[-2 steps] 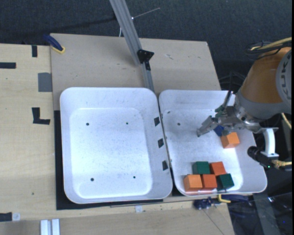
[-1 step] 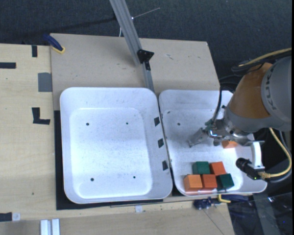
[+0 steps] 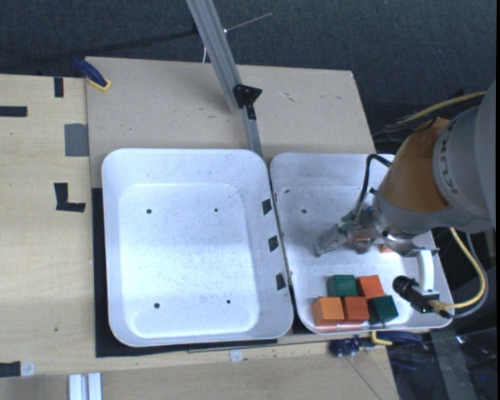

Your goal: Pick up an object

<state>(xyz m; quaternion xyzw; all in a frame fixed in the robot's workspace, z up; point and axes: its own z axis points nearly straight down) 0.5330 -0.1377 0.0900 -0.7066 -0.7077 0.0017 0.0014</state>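
The gripper hangs low inside the right bin, over bare floor, and whether it is wide or narrow cannot be told at this size; nothing shows in its grasp. The candidates sit just below and to the right of it, near yet apart: a green block, an orange block, two more orange blocks and a dark green block. The pick looks not yet done; reaching, closing and lifting remain.

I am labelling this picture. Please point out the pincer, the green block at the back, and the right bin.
pincer (image 3: 333, 242): camera view, between its fingertips.
green block (image 3: 343, 284): camera view, top face.
right bin (image 3: 317, 167): camera view, far rim.
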